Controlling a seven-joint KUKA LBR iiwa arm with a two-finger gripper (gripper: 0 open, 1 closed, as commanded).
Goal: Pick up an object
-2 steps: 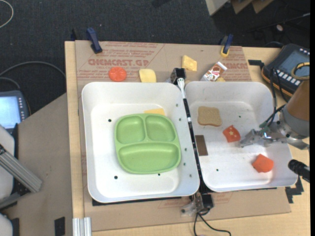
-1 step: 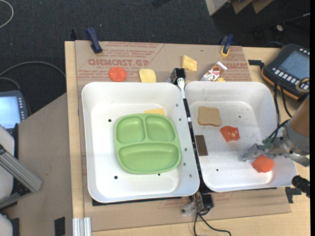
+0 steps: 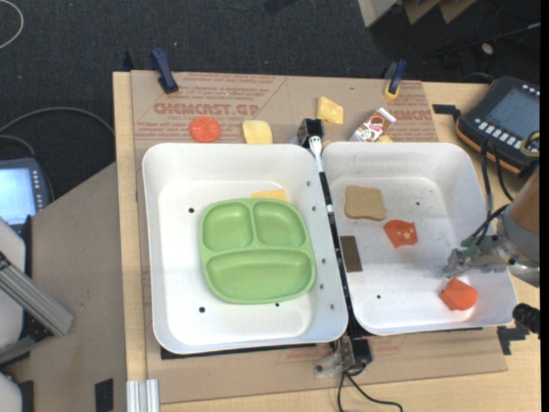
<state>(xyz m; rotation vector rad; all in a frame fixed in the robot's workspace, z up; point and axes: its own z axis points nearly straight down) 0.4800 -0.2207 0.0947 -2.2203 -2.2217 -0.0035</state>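
Right bin (image 3: 429, 163) holds three food pieces; left bin (image 3: 171, 230), one green plate (image 3: 256, 251); gripper (image 3: 463, 261) state unclear.

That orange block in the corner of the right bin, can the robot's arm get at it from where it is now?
Probably yes. The gripper hangs just above and beside the orange block, with nothing between them, though the bin wall runs close by.
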